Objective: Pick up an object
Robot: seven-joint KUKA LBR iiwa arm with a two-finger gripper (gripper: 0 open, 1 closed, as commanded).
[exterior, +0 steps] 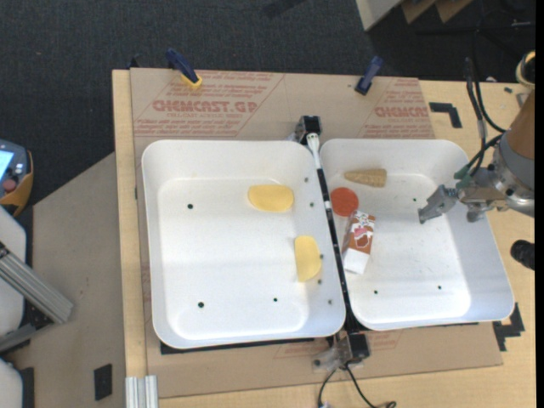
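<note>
Camera view: end effector (pixel 435 204) hovers over bare floor of right bin (pixel 425 308), finger state unreadable, well apart from red disc (pixel 344 200), carton (pixel 359 240) and cone (pixel 365 177) clustered by divider, so nothing held.

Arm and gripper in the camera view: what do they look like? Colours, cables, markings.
The arm enters from the right as a rounded grey body with an orange patch at the frame edge. Black cables loop down along it toward the wrist. The gripper is grey metal, blocky at the wrist, tapering to a slim dark-grey finger over the right bin, with a small green detail near its base. No readable markings.
</note>
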